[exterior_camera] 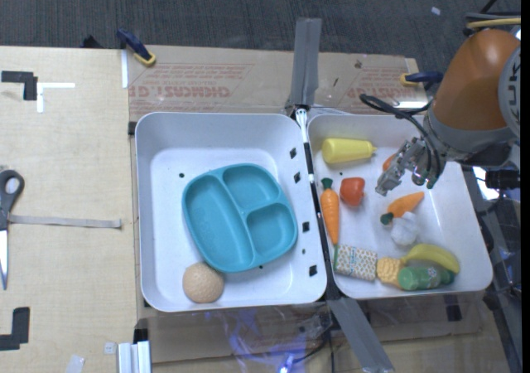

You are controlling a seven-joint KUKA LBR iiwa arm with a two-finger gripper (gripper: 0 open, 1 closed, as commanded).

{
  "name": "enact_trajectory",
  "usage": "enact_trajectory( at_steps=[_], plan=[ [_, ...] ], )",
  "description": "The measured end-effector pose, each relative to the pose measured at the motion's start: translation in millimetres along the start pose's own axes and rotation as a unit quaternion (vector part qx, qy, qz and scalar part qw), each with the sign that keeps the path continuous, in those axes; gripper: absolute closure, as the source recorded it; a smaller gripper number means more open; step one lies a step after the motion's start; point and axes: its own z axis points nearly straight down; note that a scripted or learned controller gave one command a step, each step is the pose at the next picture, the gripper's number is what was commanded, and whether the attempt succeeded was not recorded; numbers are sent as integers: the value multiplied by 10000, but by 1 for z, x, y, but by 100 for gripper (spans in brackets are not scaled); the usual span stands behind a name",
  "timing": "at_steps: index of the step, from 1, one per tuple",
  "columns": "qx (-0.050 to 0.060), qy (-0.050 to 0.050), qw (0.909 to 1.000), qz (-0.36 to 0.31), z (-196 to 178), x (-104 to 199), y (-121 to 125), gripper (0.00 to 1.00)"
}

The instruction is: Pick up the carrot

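Left bin: I log a blue divided plate and a tan ball at its near corner. Right bin: the carrot lies lengthwise along the left wall, green top pointing away from me, a red tomato just beside it and a yellow corn piece above. The gripper hangs well to the carrot's right, over the bin's middle, tilted down-left; I cannot tell whether its fingers are parted, they blur together. A second, smaller orange carrot piece lies just below the gripper. Something orange behind the gripper is mostly hidden.
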Motion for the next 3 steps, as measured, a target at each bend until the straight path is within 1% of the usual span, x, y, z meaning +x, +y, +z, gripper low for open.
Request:
enact_trajectory(
  at_steps=[1,2,3],
  plan=[
    [1,2,10000,1,0,0,0,0],
    [1,5,10000,-70,62,10,-38,0],
    [-2,-16,10000,-85,52,9,-36,100]
  ],
)
